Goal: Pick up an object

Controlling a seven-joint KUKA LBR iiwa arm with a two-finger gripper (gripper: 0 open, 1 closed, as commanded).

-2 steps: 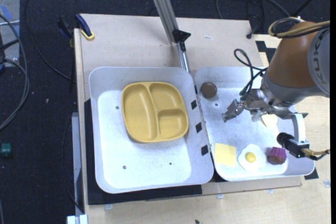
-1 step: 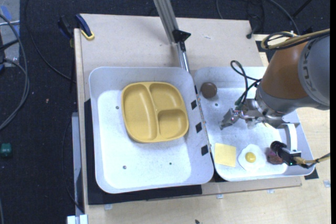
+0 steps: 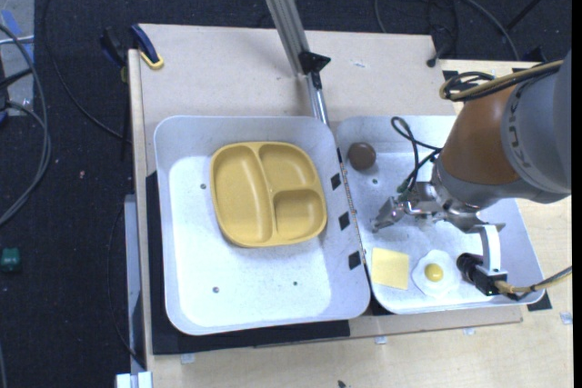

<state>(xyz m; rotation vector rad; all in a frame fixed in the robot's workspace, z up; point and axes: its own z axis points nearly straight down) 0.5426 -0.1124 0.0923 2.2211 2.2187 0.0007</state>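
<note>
Hovered low in the right bin [image 3: 523, 223], gripper [image 3: 393, 212] seemingly spread, pinching nothing. Reach phase, apparently. Needed next: dropping onto the cheese [image 3: 391, 268].

A divided plate [image 3: 269, 194] lies in the left bin [image 3: 182, 286]. In the right bin [image 3: 382, 130], a ball [image 3: 362, 156] sits behind a cheese slice [image 3: 391, 268], with a fried egg [image 3: 435, 273] just right of the slice.

No legible text, labels, brand marks, numbers or signs found anywhere in view. Checked: yellow divided plate [image 3: 269, 193], left bin [image 3: 182, 286], right bin [image 3: 382, 127], arm's orange band [image 3: 477, 141], bench top [image 3: 227, 73]. All surfaces plain. Dark tabs along the bins' shared edge [image 3: 345, 200] too small to tell if marked.
</note>
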